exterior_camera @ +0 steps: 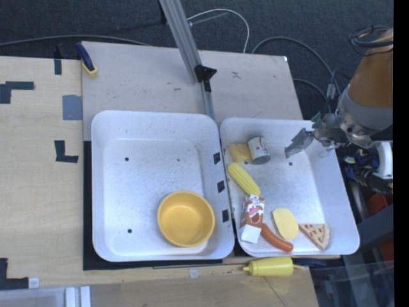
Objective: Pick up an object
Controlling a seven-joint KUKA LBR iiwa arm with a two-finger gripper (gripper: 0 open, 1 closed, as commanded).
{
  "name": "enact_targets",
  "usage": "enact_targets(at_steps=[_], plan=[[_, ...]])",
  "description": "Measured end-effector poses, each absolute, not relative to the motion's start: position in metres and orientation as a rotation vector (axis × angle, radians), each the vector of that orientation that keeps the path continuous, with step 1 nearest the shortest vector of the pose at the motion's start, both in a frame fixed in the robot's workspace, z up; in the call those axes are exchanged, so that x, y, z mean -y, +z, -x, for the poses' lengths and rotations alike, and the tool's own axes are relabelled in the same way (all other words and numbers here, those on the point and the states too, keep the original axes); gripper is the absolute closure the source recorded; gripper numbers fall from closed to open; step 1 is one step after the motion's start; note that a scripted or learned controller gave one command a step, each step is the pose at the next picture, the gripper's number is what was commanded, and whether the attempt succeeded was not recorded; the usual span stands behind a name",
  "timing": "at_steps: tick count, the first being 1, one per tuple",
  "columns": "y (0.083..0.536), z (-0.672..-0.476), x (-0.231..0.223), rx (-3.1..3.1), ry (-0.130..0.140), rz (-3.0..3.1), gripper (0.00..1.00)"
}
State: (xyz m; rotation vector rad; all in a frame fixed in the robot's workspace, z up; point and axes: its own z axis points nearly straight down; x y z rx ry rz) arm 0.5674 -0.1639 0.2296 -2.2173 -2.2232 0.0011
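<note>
The right bin [332, 190] holds several toy foods: a corn cob [243, 178], a small grey-and-white can [258, 149] beside a yellow block [239, 152], a sausage [275, 238], a small carton [253, 211], a yellow oval piece [285, 223] and a pizza slice [316, 235]. My gripper [295, 145] hangs over the bin's upper right part, to the right of the can and apart from it, with nothing seen between its fingers. A yellow bowl [186, 218] sits in the left bin [115, 171].
A yellow mustard bottle [271, 267] lies on the bench just below the right bin. A slanted metal pole [185, 37] rises from between the bins at the back. Cables trail across the bench behind the bins.
</note>
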Motion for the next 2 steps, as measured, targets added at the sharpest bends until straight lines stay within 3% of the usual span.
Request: enact_targets(at_steps=[1,2], plan=[[0.23,-0.567,0.164,2.223,0.001,2.217,0.0],[0.177,-0.573,0.171,2.219,0.008,2.217,0.0]])
